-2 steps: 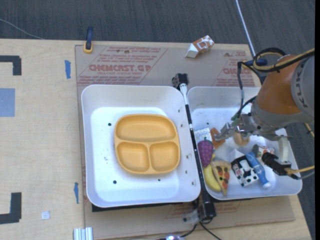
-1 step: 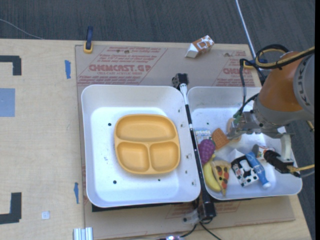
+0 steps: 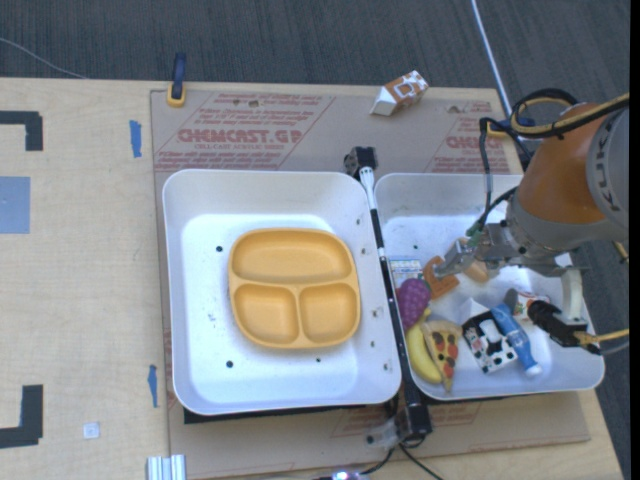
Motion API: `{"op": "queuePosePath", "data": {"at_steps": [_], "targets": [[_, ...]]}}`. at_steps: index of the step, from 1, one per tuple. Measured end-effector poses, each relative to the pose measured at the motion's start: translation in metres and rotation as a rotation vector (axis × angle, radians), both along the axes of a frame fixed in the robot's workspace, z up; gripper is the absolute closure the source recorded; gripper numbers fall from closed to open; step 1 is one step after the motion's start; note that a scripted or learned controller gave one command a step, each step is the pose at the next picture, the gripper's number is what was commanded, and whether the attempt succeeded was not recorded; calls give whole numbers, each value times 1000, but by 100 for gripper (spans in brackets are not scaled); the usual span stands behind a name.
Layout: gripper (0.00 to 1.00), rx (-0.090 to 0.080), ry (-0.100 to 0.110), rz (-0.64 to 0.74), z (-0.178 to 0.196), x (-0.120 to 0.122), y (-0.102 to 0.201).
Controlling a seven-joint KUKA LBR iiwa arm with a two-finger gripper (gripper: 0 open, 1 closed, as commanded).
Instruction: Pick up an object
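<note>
My gripper (image 3: pixel 452 259) hangs low over the left half of the right bin (image 3: pixel 420 203). It is just above a brown-orange piece (image 3: pixel 441 284). Beside that piece lies a purple grape bunch (image 3: pixel 412 297). A banana (image 3: pixel 421 354) and a pizza slice (image 3: pixel 444 349) lie at the bin's front left. A black and white cube (image 3: pixel 485 341) and a blue and white tube (image 3: pixel 517 344) lie to their right. Nothing can be seen held in the gripper.
The left bin (image 3: pixel 190 268) holds a yellow divided plate (image 3: pixel 294 286). A small carton (image 3: pixel 400 93) lies on the board behind the bins, and a blue clamp (image 3: pixel 177 78) stands at the back left. The arm's cables (image 3: pixel 575 333) trail over the right bin's right side.
</note>
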State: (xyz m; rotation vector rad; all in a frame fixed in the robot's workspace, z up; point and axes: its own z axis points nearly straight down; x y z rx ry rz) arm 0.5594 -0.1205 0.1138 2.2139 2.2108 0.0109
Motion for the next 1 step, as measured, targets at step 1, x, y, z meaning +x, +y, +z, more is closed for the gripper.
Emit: {"op": "queuePosePath", "data": {"at_steps": [1], "targets": [[0,-1,-3,-1,-14,-13,9]]}}
